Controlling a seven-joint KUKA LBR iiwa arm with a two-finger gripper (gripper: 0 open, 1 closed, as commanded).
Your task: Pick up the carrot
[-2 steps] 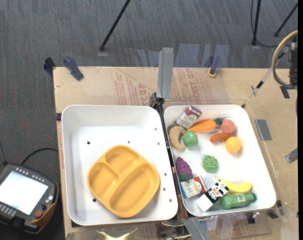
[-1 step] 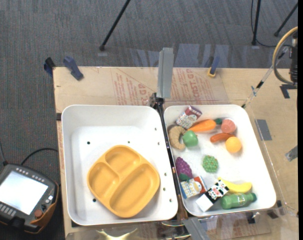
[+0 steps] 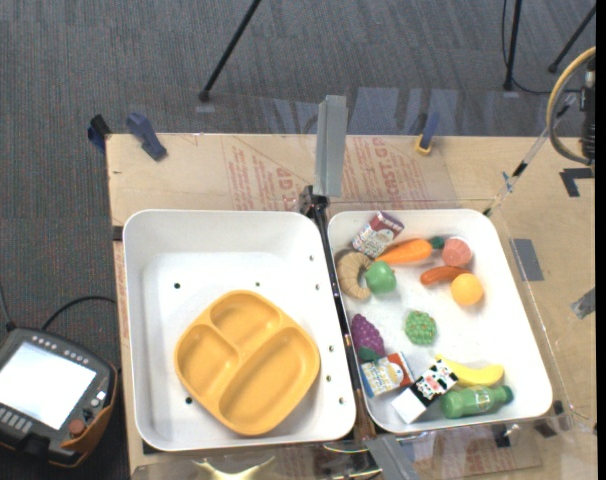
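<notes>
Look to the right bin [image 3: 528,320], in the right half of the frame: the carrot [image 3: 408,252] lies near its upper edge, orange and roughly level, with a green tip at its right end. Just left of it sits a small packet [image 3: 378,234] with a red-and-white label; the print on it is too small for you to read. To the carrot's right is a pinkish-red ball [image 3: 456,252], and just below lies a red-orange sausage-shaped piece [image 3: 441,275], beside a round orange fruit [image 3: 467,289]. A green fruit [image 3: 381,278] and a beige ring [image 3: 355,273] sit below and to the left of the carrot.

Lower in the same bin you see purple grapes [image 3: 367,335], a bumpy green ball [image 3: 420,326], a banana [image 3: 473,373], a green bottle [image 3: 476,400], a black-and-white patched carton [image 3: 428,386] and a second small carton [image 3: 386,375] with a coloured picture; none of their labels can be read.

The left bin [image 3: 135,268] holds a yellow divided plate [image 3: 248,361]. The cardboard sheet [image 3: 233,173] under both bins carries red lettering, upside down and not legible. A screened handset [image 3: 43,388] rests at the lower left of the frame.

You cannot tell the gripper's state from this view.
</notes>
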